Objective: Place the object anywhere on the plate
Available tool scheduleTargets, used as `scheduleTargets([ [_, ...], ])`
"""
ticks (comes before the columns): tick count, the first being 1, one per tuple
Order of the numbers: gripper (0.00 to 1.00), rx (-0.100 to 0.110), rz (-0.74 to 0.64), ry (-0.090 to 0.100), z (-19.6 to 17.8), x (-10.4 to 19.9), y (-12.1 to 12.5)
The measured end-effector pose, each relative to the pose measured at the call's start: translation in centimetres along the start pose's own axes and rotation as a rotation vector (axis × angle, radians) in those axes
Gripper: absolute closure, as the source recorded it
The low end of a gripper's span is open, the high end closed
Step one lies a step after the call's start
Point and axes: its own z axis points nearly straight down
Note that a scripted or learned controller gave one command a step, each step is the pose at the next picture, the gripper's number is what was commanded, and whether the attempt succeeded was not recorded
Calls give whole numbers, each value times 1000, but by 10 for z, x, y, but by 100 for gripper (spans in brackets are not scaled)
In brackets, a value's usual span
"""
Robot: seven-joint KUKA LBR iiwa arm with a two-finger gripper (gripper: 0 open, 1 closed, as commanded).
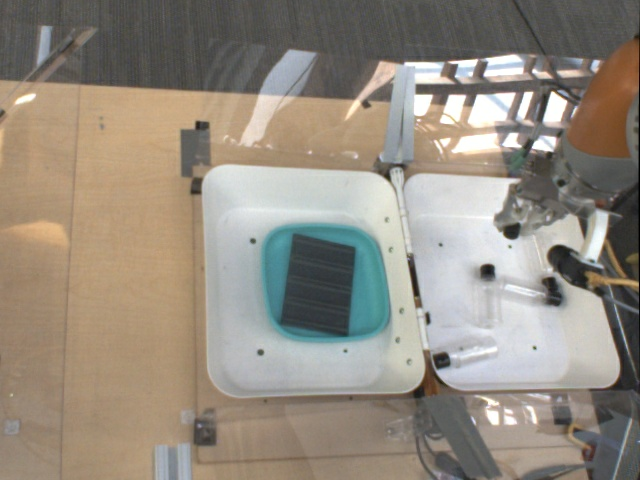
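Note:
A teal plate [372, 303] sits in the left bin [230, 268]. A dark grey ribbed rectangular block [319, 284] lies flat on the middle of the plate. My gripper [519, 216] hangs over the upper right part of the right bin [450, 208], well away from the plate and the block. Nothing shows between its fingers.
Three clear tubes with black caps lie in the right bin: one [486, 293] in the middle, one [528, 290] to its right, one [466, 352] near the front edge. A metal divider [400, 118] stands behind the gap between the bins.

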Motion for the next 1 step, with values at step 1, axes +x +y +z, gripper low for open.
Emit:
scheduleTargets([
  [1, 100, 2, -198, 2, 1, 51, -32],
])
